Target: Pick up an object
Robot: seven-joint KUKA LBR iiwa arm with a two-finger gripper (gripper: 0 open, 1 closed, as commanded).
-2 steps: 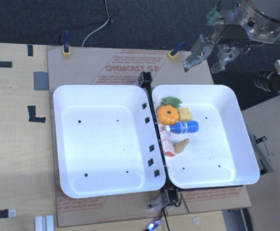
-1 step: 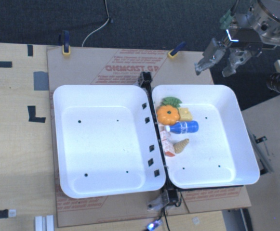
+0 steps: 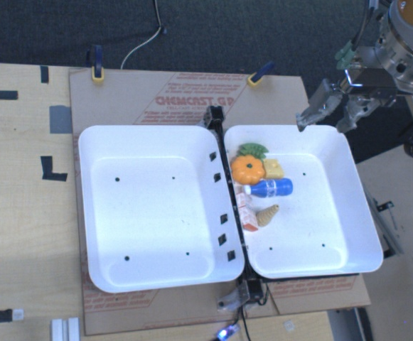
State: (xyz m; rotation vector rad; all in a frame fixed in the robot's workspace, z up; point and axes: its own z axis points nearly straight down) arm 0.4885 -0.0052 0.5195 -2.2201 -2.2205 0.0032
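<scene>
Round orange pumpkin (image 3: pixel 248 170), blue bottle (image 3: pixel 271 187), possibly plastic, spread fingers (image 3: pixel 327 116) above.

Wooden bench (image 3: pixel 21 212) with a cardboard sheet (image 3: pixel 185 98)
2 white bins (image 3: pixel 149 142) sit side by side on the sheet, clamped at its far edge.

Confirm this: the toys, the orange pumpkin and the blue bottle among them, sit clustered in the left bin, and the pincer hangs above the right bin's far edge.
Wrong bin. The camera view shows the orange pumpkin and blue bottle clustered in the right bin, against its left wall. The pincer does hang above that bin's far edge.
</scene>
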